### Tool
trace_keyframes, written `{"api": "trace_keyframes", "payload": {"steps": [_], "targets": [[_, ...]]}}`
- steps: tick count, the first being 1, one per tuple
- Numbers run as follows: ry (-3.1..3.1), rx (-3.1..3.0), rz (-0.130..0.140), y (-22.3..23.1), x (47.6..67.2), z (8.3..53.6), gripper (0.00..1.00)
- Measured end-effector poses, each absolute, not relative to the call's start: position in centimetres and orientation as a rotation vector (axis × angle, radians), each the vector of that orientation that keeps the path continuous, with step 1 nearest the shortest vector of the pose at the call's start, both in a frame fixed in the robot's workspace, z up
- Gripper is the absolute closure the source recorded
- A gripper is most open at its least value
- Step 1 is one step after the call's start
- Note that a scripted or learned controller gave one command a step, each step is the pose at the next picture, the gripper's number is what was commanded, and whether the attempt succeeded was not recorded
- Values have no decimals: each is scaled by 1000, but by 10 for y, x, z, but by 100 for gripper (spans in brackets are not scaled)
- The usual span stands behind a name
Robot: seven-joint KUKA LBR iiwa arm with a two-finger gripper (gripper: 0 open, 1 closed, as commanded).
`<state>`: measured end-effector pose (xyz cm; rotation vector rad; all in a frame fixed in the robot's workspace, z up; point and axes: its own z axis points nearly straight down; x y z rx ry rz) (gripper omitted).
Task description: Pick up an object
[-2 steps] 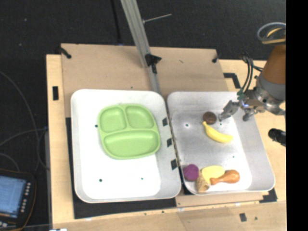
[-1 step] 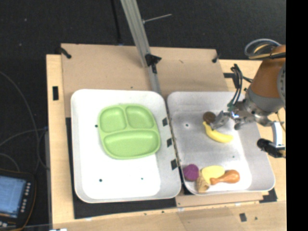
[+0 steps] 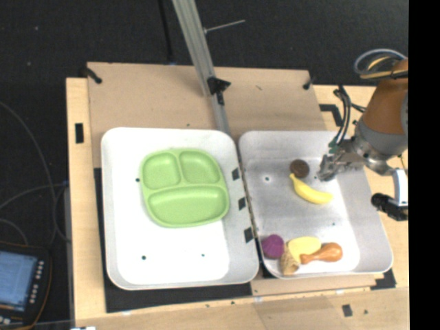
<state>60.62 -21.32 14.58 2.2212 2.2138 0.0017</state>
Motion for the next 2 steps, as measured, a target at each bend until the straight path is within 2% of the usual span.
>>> {"api": "trace_keyframes", "payload": {"steps": [1, 2], "targets": [[2220, 2213, 5, -208, 615, 200, 100], [2217, 2215, 4, -216, 610, 258, 100]]}}
